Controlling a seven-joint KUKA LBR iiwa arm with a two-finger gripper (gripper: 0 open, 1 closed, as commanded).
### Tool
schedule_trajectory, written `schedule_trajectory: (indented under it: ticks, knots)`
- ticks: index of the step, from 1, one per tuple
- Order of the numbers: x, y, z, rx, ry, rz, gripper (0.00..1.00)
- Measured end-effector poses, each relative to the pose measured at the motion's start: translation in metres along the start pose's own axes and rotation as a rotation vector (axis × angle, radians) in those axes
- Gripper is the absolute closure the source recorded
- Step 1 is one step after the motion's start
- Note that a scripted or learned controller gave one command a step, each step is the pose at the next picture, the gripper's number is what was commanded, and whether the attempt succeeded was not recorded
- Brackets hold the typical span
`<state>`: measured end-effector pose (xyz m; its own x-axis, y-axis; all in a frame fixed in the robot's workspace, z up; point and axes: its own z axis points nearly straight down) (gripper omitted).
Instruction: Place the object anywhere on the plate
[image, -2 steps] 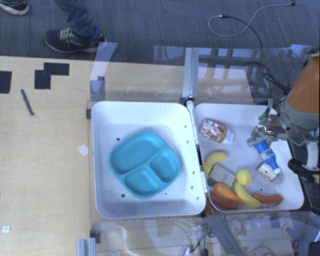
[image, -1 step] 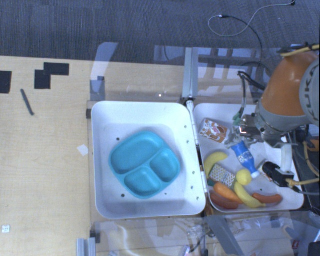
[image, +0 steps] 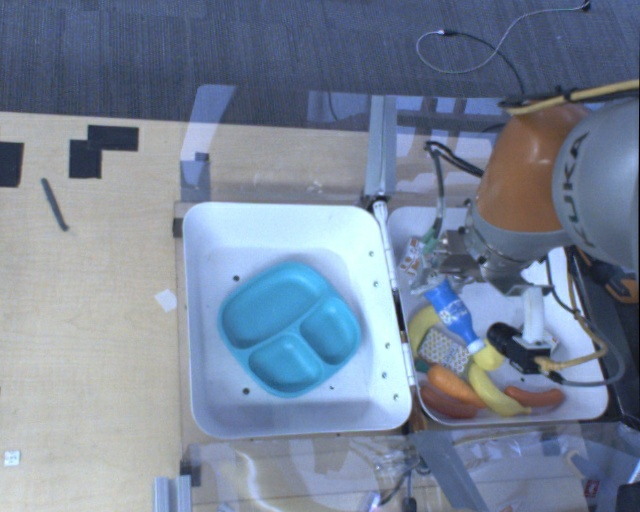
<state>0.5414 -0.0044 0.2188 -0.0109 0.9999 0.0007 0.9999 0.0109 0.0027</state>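
Note:
A blue three-compartment plate (image: 290, 327) lies in the left white bin (image: 205, 260) with nothing on it. My gripper (image: 426, 258) hangs low over the upper left of the right bin (image: 596, 400), just above the cap end of a blue bottle with a white label (image: 451, 311). The wrist hides much of the gripper. The bottle lies tilted among the other things in the bin, and I see nothing lifted.
Packed into the right bin's lower half are a yellow banana (image: 492, 383), an orange carrot (image: 452, 384), a grey mesh-patterned piece (image: 440, 348), a yellow fruit (image: 424, 324) and a red sausage-like piece (image: 537, 397). A raised divider (image: 392, 290) separates the bins.

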Motion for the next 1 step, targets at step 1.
schedule_trajectory:
  ticks: [1]
  knots:
    - [0.044, -0.0259, 0.0342, 0.001, 0.001, -0.275, 1.0]
